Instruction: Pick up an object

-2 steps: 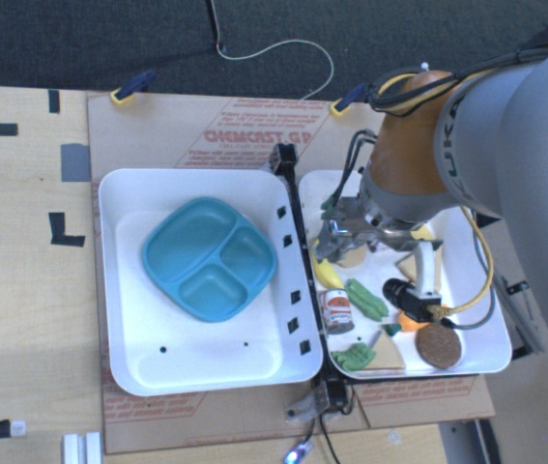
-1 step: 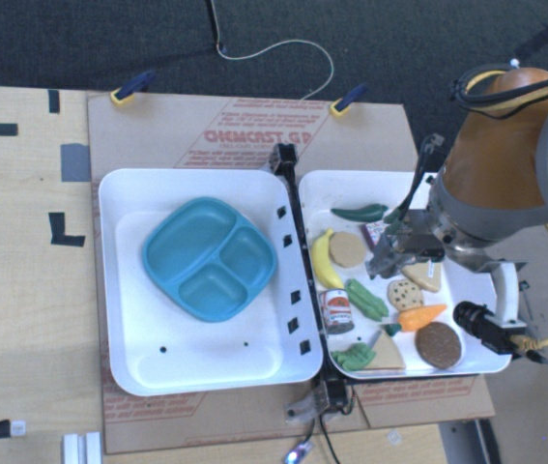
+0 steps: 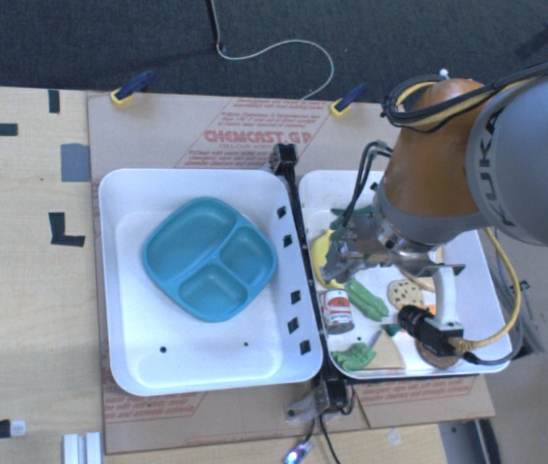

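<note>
- Above the bench (image 3: pixel 22 259), the camera view looks down at a slant on two shallow white bins side by side: the left bin (image 3: pixel 119 288) and the right bin (image 3: pixel 491 293).
- A blue divided plate (image 3: pixel 210 257) lies tilted in the left bin, well apart from the arm.
- Small things crowd the right bin: a yellow piece (image 3: pixel 321 250) by the divider, a green pod-like toy (image 3: pixel 368 301), a little can with a red label (image 3: pixel 337 311), a green leafy piece (image 3: pixel 356 358) near the front wall, and a spotted cookie-like disc (image 3: pixel 403 290).
- The grey arm (image 3: pixel 505 162), with its orange band (image 3: pixel 435 158), reaches in from the right and hangs over the right bin.
- Its pincer (image 3: pixel 348 256) sits low among the things, just beside the yellow piece and above the green toy.
- I cannot tell how the pincer stands, and nothing shows plainly in its grip.
- My judgement: the step in hand is the descent to grasp, with the pick not yet made.
- The likely target is the yellow piece or the green toy; which one I cannot say.
- The next move calls for a firm close on one thing only, then a straight lift clear of its neighbours and the divider.
</note>
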Action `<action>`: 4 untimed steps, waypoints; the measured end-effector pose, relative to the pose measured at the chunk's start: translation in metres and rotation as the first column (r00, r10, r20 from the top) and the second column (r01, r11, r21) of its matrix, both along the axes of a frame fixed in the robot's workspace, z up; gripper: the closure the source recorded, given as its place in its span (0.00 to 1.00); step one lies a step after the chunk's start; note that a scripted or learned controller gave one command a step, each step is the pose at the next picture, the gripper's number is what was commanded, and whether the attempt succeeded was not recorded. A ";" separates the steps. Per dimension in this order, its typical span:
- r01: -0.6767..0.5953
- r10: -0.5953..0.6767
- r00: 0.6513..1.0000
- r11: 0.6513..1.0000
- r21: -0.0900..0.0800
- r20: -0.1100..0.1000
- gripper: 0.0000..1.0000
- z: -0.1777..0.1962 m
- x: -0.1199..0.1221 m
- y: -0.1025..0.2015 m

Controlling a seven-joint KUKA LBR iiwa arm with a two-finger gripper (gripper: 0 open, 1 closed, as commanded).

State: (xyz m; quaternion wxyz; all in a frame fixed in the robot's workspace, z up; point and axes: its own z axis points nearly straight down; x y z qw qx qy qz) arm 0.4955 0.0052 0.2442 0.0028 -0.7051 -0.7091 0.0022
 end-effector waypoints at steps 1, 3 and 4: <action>0.008 -0.008 1.000 1.000 -0.003 0.008 1.00 0.038 0.006 -0.048; 0.001 -0.001 1.000 1.000 0.001 0.011 1.00 0.077 -0.012 0.018; 0.004 -0.004 1.000 1.000 -0.002 0.000 1.00 0.038 -0.012 0.022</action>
